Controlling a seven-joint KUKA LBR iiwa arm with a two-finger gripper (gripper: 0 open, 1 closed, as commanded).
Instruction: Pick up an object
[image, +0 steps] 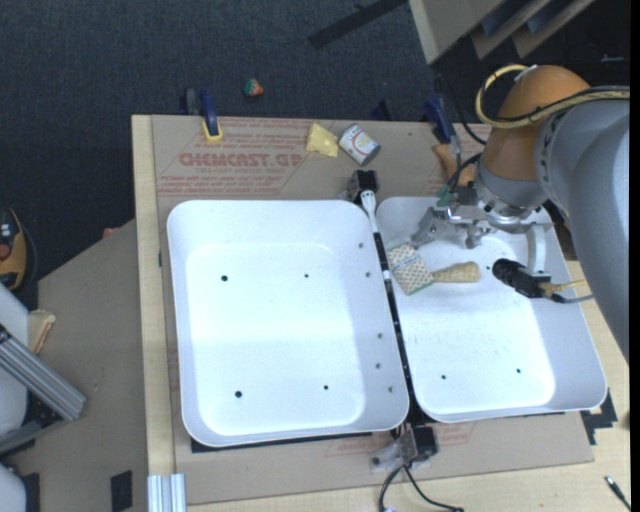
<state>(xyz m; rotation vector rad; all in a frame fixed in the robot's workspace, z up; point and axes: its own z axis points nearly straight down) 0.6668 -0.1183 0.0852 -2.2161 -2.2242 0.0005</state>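
Camera view: cardboard-topped bench (250, 165) (printed lettering), dark carpet (90, 70).

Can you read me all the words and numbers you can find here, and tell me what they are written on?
"CHEMCAST GP": red block letters on the brown cardboard sheet under the two white bins; the end of the word runs under a yellow scrap, so the last letters are a guess.
A fainter red line below it: too blurred to read.
Small white and grey box at the back: markings too small to read.
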